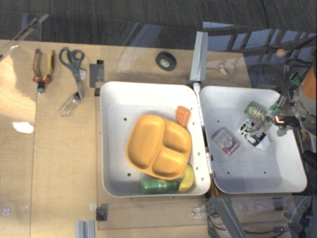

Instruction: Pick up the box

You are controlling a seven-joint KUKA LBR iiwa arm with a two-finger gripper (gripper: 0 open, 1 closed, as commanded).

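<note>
A small flat pink and grey box point(225, 141) lies on the floor of the right bin point(257, 177), left of its middle. My gripper point(251, 128) reaches in from the right and hangs low over the bin, a short way right of and above the box and apart from it. Directly under the gripper lies a small black and white item point(259, 141). A green can-like thing point(254, 110) sits just beyond the gripper. The grey arm with its orange band point(308, 90) stands at the right edge.
The left bin point(114, 133) holds a yellow divided plate point(159, 147), an orange item point(183, 115), a green bottle point(158, 185) and a banana point(187, 179). Pliers point(41, 69), scissors point(74, 68) and a tape roll point(166, 60) lie on the bench behind.
</note>
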